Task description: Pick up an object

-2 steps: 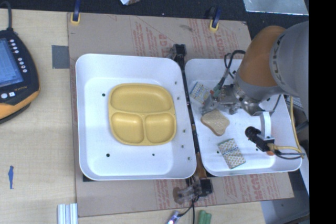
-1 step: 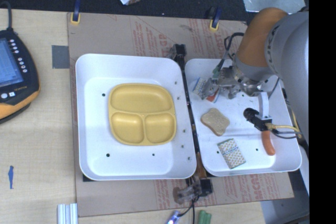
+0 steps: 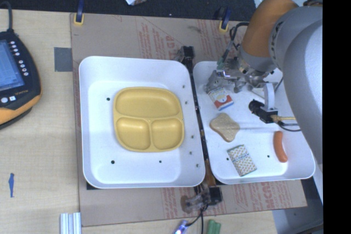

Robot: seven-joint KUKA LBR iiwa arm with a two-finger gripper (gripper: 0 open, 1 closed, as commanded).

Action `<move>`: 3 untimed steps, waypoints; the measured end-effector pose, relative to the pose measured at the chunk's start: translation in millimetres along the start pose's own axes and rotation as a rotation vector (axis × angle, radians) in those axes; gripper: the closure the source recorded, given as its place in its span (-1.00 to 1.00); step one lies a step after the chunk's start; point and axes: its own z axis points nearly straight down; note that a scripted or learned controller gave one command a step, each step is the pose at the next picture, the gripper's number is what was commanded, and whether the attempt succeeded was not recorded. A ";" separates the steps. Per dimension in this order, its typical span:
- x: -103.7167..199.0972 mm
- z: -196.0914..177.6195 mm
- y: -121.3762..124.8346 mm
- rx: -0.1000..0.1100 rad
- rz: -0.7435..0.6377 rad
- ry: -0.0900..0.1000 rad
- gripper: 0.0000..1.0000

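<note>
- Grey with an orange band, the arm (image 3: 296,52) reaches in from the right and covers the far right corner of the right-hand bin.
- White and shallow, the left bin (image 3: 98,134) lies on brown cardboard and holds one thing.
- The right bin (image 3: 263,170), also white, sits just beside it, their rims nearly touching, and holds four loose items.
- A yellow plastic divided plate (image 3: 148,119) lies flat in the middle of the left bin.
- A teach pendant (image 3: 13,76) with an orange edge rests on the bench, well to the left of the bins.
- The gripper (image 3: 219,84) hangs low over the far left part of the right bin; I cannot tell whether it is spread or closed, and nothing shows held in it.
- A tan, biscuit-like piece (image 3: 225,126) lies near that bin's middle left.
- A patterned packet (image 3: 242,160) lies near the front rim.
- An orange-red sausage (image 3: 280,147) lies towards the right wall.
- A small red, white and blue carton (image 3: 222,100) lies just beside the gripper's near side.
</note>
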 end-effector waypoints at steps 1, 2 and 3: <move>-11.8 0.0 0.0 -0.001 0.001 -0.001 -1.00; 0.1 0.3 -0.3 0.002 0.000 0.000 -1.00; -10.4 0.3 -2.9 0.003 0.002 0.000 -1.00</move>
